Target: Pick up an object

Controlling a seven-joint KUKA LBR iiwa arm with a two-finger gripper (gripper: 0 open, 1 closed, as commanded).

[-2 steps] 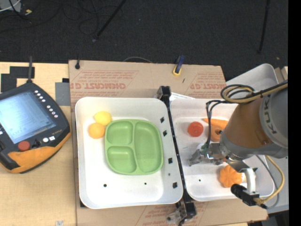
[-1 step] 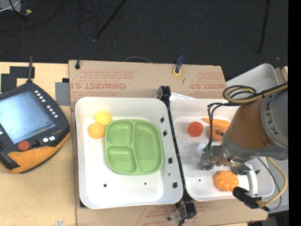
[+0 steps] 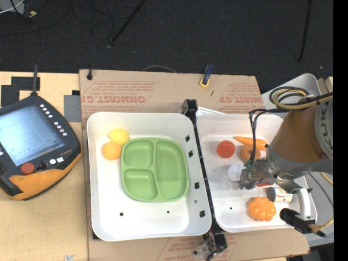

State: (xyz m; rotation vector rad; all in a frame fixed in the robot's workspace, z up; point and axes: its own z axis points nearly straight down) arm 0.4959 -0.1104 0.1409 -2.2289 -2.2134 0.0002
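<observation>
Gripper (image 3: 249,179) hangs low over the middle of the right bin (image 3: 217,211), beside a small pale ball (image 3: 234,172); whether it is released or clenched cannot be told. An orange pumpkin (image 3: 261,209) sits near the front edge, probably light, ribbed, best pinched across its sides.

Right bin: red tomato (image 3: 225,149), orange carrot (image 3: 251,142) lying flat, orange pumpkin (image 3: 261,209). Left bin: yellow lemon (image 3: 118,136) touching orange (image 3: 111,151).
</observation>
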